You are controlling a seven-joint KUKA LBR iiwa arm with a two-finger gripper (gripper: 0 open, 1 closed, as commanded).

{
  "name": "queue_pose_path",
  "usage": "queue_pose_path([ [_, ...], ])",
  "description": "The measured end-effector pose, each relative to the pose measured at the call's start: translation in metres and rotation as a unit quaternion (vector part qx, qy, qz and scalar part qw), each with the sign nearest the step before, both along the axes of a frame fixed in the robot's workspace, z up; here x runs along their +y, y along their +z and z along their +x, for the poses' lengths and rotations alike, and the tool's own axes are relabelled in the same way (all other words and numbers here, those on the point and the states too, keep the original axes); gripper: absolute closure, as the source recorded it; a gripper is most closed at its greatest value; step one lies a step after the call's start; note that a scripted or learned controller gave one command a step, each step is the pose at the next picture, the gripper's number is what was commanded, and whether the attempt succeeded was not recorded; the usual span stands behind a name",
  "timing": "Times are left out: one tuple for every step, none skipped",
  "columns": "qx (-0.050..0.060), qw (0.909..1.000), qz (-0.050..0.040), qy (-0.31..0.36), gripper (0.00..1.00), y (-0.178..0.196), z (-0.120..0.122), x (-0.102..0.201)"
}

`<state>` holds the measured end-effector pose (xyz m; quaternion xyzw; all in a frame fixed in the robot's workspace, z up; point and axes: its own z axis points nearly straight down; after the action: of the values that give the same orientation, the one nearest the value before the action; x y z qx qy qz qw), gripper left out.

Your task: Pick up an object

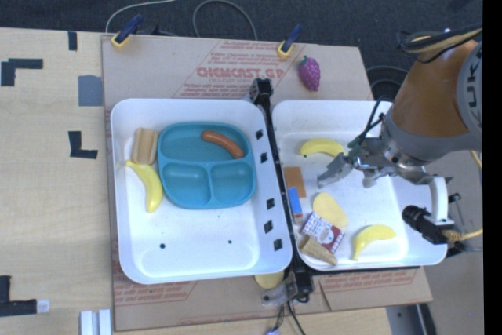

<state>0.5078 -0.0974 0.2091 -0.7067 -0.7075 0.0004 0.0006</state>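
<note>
Right white bin: open pincer above, holding nothing.

One fixed camera, set high above the bench.

The bench is viewed downward at a slant from moderate distance; both bins, the left bin and the right bin, are taken in whole, and the arm is seen entering from the right edge.

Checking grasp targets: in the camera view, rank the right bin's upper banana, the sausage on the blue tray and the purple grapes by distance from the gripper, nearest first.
From the gripper:
1. Upper banana, right bin, just left of it.
2. Purple grapes, outside the bins, above.
3. Sausage, on the blue tray, left bin.
</note>
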Motion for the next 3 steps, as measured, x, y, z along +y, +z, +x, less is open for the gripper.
queue_pose_path([
  [-0.003,1.0,-0.0012,0.0,0.0,-0.124,0.058,-0.009],
  [-0.003,1.0,-0.0005,0.002,0.0,-0.118,0.122,0.002],
  [-0.002,1.0,0.0016,0.0,1.0,-0.107,0.121,0.003],
])
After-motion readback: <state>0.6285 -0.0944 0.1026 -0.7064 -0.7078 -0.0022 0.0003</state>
